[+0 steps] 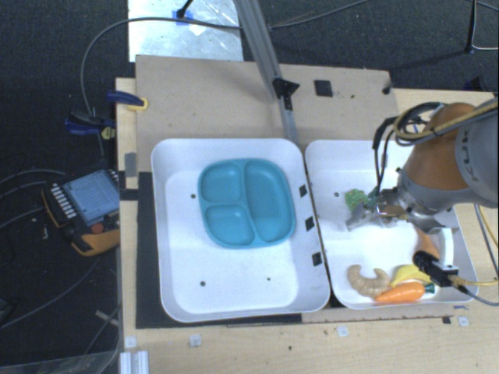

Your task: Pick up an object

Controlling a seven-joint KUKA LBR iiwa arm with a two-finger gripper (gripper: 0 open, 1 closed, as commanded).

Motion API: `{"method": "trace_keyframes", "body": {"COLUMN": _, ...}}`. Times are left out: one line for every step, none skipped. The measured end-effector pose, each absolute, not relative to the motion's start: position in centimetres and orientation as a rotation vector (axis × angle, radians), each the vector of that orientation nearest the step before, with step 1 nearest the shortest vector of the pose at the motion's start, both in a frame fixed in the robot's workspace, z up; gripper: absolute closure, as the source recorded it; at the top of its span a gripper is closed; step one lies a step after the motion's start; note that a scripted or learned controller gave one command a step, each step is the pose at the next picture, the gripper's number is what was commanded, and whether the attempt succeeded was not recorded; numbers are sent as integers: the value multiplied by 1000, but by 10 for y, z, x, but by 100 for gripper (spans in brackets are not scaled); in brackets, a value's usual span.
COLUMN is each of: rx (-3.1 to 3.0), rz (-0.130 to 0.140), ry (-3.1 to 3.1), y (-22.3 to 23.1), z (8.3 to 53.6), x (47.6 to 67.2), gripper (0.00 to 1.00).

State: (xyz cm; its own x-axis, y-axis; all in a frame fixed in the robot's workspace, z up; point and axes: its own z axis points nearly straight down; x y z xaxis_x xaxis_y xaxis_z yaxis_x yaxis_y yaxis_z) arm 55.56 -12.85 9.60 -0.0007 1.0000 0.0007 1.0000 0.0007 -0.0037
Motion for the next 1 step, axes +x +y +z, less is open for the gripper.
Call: {"method": "trace_keyframes", "body": {"rx": -2223, "rz": -4, "ry": -2224, "y": -129, "z": 87, "x": 558, "gripper": 0}}
